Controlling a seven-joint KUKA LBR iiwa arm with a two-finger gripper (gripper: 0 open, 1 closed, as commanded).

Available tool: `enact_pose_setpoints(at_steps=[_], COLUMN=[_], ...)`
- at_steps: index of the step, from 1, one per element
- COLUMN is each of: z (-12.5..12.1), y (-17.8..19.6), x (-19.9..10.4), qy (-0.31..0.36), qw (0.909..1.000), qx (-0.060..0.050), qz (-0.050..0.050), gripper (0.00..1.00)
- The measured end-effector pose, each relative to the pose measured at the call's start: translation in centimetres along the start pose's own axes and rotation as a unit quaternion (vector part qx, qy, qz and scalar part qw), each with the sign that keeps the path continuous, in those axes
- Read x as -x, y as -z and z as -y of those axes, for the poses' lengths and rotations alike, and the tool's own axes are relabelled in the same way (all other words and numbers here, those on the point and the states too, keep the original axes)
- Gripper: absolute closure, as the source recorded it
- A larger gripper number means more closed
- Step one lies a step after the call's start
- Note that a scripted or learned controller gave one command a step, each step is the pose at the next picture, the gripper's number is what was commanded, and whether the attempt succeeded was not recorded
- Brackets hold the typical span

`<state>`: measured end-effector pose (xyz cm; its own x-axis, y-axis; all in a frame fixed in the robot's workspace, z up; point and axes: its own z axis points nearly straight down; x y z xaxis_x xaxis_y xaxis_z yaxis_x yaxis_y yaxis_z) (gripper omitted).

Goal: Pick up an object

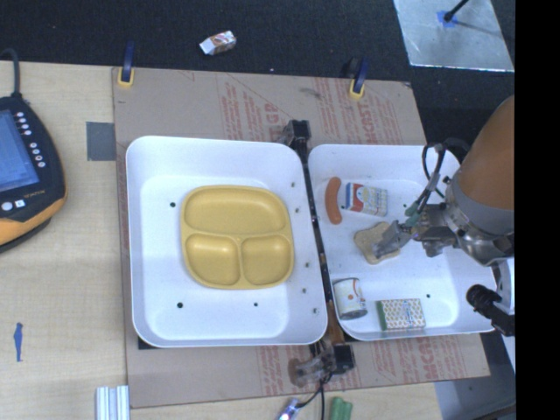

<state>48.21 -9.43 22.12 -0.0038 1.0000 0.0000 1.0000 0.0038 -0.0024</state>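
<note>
A black and orange handheld control pendant is lying at the nine o'clock edge of the pale wooden desk. A brown cardboard sheet is covering the middle of the desk, clamped at its far edge by a blue and yellow clip at eleven o'clock and a second blue and yellow clip at one o'clock. A small crumpled silver wrapper is lying beyond the desk at twelve o'clock.

Two shallow white plastic bins are sitting side by side on the cardboard. The left white bin is holding a yellow plastic tray with three compartments at its centre.

The right white bin is holding five things. A reddish-brown toy sausage is lying at its ten o'clock, with a small white carton with a blue and orange label just beside it. A small white cup with a dark printed band is lying at seven o'clock, and a flat green and white patterned packet is lying near it at six o'clock. A tan, lumpy soft object is resting at the bin's centre.

The grey arm's tool is reaching in from three o'clock, its tip meeting the right side of the tan object. Whether the tool is gaping or closed, I cannot tell.
</note>
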Motion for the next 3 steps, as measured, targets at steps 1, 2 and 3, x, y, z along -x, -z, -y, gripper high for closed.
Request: enact_pose_setpoints(at_steps=[1, 2, 3], z=[-5.8, -5.8, -6.3], y=[-12.2, -11.2, -12.6], x=[-0.2, 0.0, 7.9], qy=[0.002, 0.002, -0.001], qw=[1.0, 1.0, 1.0], qx=[-0.001, -0.002, 0.004], qz=[0.0, 0.001, 0.002], gripper=[0.0, 1.0, 1.0])
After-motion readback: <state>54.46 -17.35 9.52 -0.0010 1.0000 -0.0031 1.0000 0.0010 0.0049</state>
